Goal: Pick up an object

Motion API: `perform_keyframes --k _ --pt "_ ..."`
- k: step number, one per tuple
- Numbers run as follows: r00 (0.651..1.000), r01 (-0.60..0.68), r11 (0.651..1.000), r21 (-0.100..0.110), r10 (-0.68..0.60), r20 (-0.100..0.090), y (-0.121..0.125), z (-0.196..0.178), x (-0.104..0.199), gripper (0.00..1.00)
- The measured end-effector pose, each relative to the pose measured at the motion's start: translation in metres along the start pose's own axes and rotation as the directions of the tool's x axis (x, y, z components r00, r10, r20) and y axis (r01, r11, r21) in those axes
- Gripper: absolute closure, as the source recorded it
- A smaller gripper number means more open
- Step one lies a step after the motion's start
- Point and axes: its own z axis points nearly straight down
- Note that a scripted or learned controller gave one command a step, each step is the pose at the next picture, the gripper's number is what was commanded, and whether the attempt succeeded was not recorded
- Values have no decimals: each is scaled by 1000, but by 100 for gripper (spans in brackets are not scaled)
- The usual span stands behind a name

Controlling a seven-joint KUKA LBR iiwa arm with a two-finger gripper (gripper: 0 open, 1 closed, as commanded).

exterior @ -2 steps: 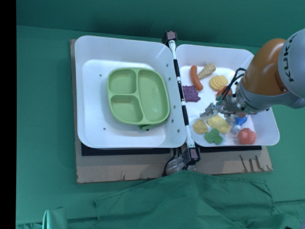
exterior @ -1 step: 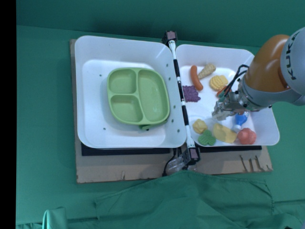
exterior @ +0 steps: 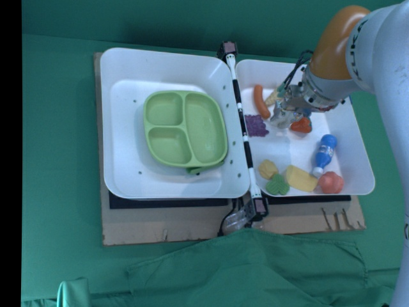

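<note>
I reach in from the right, my grey arm [exterior: 383, 50] with its orange band bent over the right bin [exterior: 358, 139], and my gripper [exterior: 282, 116] hangs low over that bin's upper middle. I cannot tell whether my fingers are open or closed — they blur against the white floor, and nothing shows plainly between them.

Around my fingers lie toy foods: an orange sausage [exterior: 258, 100] just to the left, a purple grape bunch [exterior: 256, 126] below it near the divider, a small yellow piece [exterior: 272, 98] beside my wrist, and a red piece [exterior: 301, 125] just right of the gripper. Further toward the front edge are a blue and white bottle [exterior: 324, 153], a yellow block [exterior: 300, 178], a green leafy piece [exterior: 277, 185] touching a small yellow piece [exterior: 268, 169], and an orange-red fruit [exterior: 331, 182] in the corner.

The left bin [exterior: 128, 75] holds a green divided plate [exterior: 185, 129] — three compartments. Both bins sit on cardboard [exterior: 128, 226] on the green-draped counter [exterior: 57, 139].
</note>
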Motion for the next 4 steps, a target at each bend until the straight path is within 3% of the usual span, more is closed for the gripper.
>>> perform_keyframes --k 1,2,3,4 --pt "1000 -9 1000 -3 9 0 -41 -2 -69 100" --pt "1000 -6 1000 5 6 1 -71 -67 -84 100" --pt "1000 -2 1000 7 2 1 -42 3 -31 100" --pt "1000 -4 1000 6 4 -2 -63 -64 -34 100"
